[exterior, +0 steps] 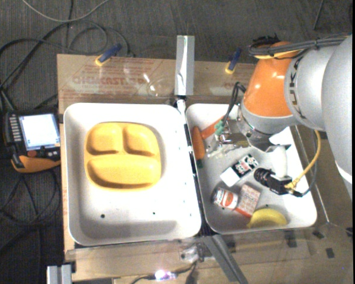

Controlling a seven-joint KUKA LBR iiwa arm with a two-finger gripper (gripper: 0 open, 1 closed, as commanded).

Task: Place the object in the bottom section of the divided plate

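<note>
The pincer (225, 136) is low in the far left corner of the right bin (307, 215), just beside an orange carrot-like piece (198, 144); whether it is open or closed I cannot tell. Probably it is there to pick. Nearer lie a small box (239, 167), a can (226, 199) and a banana (267, 218). The yellow divided plate (124, 154) sits in the left bin (77, 218), its wide bottom section bare.

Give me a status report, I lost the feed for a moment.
Arm over right bin, fingers hidden. Yellow divided plate in left bin, nothing on it. Banana, small boxes lie loose in right bin.
</note>
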